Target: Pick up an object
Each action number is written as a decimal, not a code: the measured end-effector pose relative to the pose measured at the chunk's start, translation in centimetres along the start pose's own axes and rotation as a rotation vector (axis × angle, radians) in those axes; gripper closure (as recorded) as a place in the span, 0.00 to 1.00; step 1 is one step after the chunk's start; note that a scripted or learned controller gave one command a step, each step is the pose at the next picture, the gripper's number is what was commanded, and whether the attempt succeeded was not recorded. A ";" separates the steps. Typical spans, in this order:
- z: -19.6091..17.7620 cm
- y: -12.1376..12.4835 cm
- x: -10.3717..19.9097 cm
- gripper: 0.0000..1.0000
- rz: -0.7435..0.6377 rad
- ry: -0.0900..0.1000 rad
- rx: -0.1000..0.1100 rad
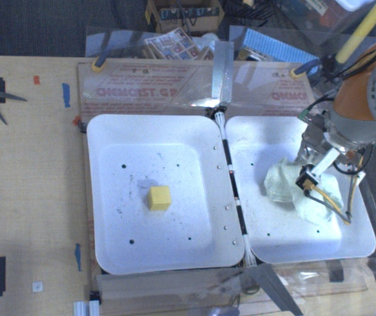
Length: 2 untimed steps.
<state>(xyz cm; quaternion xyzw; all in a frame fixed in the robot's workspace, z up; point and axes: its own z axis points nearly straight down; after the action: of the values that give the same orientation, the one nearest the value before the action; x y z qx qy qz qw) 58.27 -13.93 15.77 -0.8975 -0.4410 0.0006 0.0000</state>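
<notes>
— Bench first. What is lying nearest?

— The wooden bench [29, 196] is carrying two white bins. A yellow block [159, 197] is sitting in the left bin [108, 137], well apart from me. A crumpled pale cloth [281, 182] is lying in the right bin [267, 242].

— And your claw?

— My claw [310, 155] is hanging just over the cloth's far right side. I cannot tell how wide it is standing, or whether it is gripping anything. I am judging this as the reach; next calls for pressing down and closing on cloth.

Red print on the clear sheet [149, 87] standing at the far side of the left bin [94, 176] seems to read "CHEMCAST GP", while the like red lettering on the right-hand sheet [276, 89] and the printed packet [171, 43] farther back are too blurred to read.
</notes>
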 end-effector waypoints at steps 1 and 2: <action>6.8 6.4 -3.5 1.00 0.379 0.005 -0.006; 6.7 4.5 -6.6 1.00 -0.065 0.011 -0.004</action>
<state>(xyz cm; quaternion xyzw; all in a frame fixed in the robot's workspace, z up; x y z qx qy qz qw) 57.76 -21.88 9.03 -0.8828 -0.4698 -0.0055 0.0006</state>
